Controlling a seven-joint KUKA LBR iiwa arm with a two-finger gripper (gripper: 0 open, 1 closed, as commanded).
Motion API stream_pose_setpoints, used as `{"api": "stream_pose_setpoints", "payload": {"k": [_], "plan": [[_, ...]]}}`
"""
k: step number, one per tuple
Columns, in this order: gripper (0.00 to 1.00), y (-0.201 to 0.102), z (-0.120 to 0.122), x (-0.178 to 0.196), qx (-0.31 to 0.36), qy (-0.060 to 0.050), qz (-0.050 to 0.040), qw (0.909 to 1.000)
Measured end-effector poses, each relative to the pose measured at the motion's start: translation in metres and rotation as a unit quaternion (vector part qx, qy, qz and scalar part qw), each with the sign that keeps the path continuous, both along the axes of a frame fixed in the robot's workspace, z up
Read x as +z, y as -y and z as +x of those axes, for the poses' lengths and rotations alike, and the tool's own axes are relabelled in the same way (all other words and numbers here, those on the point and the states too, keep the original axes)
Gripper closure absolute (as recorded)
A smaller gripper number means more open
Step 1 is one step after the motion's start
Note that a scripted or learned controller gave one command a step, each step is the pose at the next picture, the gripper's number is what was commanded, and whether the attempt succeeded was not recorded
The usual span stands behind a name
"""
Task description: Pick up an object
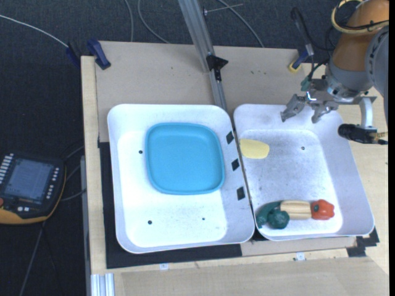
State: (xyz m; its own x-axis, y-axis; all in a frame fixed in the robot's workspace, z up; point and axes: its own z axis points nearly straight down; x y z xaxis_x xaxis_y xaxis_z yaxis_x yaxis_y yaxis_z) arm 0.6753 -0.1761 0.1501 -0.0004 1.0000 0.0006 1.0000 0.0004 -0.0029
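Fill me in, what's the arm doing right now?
A pick attempt, with nothing grabbed yet. The gripper hangs open over the far edge of the right bin, with nothing between its fingers. In that bin, a pale yellow piece lies by the left wall, and a green item, a tan stick and a red item sit in a row along the near edge. The left bin holds a blue tray.

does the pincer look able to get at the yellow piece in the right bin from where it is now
Probably yes. The pincer hangs over the far edge of the right bin, fingers spread. The yellow piece lies alone by the bin's left wall, nothing on top of it; that wall close beside it may crowd one finger.
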Motion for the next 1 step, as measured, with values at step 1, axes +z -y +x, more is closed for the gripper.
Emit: {"api": "stream_pose_setpoints", "payload": {"k": [1], "plan": [[0.0,-0.0005,-0.0011,-0.0527,0.0,-0.001,0.0002,1.0]]}}
